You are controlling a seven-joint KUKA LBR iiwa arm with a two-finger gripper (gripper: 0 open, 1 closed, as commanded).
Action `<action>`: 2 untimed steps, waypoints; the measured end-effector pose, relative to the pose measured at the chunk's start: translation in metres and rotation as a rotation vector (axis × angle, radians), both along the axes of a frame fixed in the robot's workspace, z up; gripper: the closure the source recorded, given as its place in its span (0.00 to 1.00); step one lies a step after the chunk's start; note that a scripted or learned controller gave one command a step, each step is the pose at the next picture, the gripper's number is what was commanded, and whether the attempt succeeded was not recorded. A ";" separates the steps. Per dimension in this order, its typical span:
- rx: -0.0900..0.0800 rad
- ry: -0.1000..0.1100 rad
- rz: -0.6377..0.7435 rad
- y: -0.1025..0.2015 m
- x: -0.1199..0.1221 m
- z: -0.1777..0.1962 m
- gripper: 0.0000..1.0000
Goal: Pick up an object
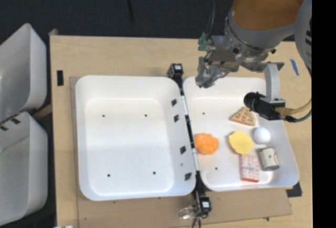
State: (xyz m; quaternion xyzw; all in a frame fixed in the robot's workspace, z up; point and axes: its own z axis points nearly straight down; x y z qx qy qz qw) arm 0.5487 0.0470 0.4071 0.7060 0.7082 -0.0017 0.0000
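Evidently nothing lifted yet — gripper (206, 79) hung at twelve o'clock of the right bin (231, 182), fingers' state untellable; orange lump (207, 144), yellow piece (241, 142), white ball (261, 134) untouched.

One fixed cam, mounted high above bench (131, 45), looking down at a slant. Mid distance: both white bins fit whole in frame, left bin (84, 132) and right bin (220, 101) side by side. Arm (268, 1) enters from frame right, upper corner, close to lens & cropped
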 end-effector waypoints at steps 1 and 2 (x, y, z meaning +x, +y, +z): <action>-0.001 0.009 -0.004 -0.008 -0.029 -0.065 1.00; 0.004 -0.011 0.004 0.046 -0.051 0.047 1.00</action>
